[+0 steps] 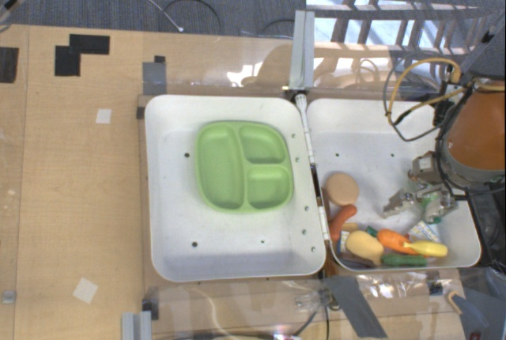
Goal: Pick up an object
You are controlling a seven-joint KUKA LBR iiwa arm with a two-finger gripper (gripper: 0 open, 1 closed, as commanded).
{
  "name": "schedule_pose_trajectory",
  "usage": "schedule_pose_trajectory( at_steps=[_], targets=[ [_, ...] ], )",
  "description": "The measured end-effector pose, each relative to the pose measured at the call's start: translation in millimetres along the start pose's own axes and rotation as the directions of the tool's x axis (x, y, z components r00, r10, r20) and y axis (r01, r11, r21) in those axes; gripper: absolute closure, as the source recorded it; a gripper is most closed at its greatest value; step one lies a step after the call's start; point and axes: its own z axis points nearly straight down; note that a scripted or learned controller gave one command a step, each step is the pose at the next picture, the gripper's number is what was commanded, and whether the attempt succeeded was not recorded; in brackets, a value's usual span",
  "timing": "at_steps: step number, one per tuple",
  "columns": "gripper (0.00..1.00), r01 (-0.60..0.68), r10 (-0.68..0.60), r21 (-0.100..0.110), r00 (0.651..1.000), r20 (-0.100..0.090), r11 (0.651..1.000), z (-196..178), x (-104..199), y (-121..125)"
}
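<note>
My gripper (421, 198) hangs low over the right part of the right bin (356, 125), beneath the orange band of the arm (474, 137). Just below it, along the bin's front wall, lies a pile of toy food: an orange carrot (393, 239), a yellow banana-like piece (427, 250), a green piece (403, 258) and a yellow pear-shaped piece (363, 244). A tan round piece (341, 188) and a red-orange sausage (341, 220) lie to the gripper's left. I see nothing lifted off the bin floor.
The left bin (170, 251) holds a green divided plate (241, 166). A metal divider post (300, 54) stands behind the seam between the bins. Yellow and black cables (411, 93) loop by the arm at the back right. The right bin's back half is bare white floor.
</note>
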Motion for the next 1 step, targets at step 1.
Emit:
schedule_pose_trajectory(
  at_steps=[1],
  targets=[
    [0.00, -0.070, 0.070, 0.008, 0.998, 0.001, 0.998, -0.9, 4.4, 20.1]
  ],
)
